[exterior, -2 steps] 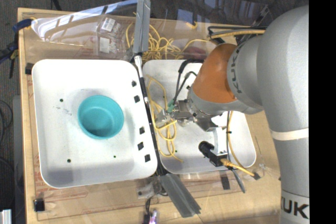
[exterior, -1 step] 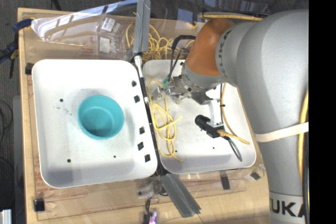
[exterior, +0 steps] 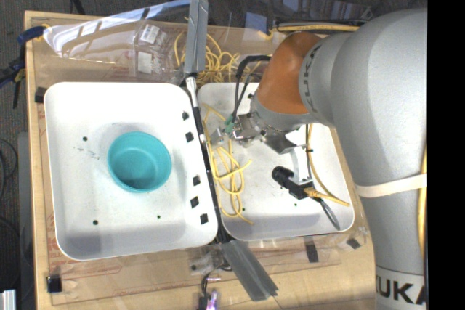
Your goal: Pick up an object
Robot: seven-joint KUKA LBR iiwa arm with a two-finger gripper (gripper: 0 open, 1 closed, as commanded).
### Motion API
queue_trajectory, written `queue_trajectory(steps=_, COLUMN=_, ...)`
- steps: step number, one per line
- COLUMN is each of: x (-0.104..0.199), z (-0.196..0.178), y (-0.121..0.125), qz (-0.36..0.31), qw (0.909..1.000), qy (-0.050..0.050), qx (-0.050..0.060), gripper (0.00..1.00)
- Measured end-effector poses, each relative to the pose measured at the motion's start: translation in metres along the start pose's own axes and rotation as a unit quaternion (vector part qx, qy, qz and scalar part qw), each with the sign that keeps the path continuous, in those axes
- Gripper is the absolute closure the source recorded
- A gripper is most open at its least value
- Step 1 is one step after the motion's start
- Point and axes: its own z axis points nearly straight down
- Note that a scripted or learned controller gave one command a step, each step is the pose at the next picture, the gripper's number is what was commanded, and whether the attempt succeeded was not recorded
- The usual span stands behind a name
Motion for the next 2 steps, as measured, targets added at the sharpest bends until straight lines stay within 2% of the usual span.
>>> queue_trajectory(steps=1, x=0.0046, z=-0.0083, y=-0.0002, qz=-0.005, qw=1.0, qy=0.005, qx=0.004, gripper=1.0)
queue_trajectory(steps=2, x=0.0009, z=-0.0091, y=-0.0007, qz=-0.003, qw=1.0, qy=0.002, qx=0.004, gripper=0.0)
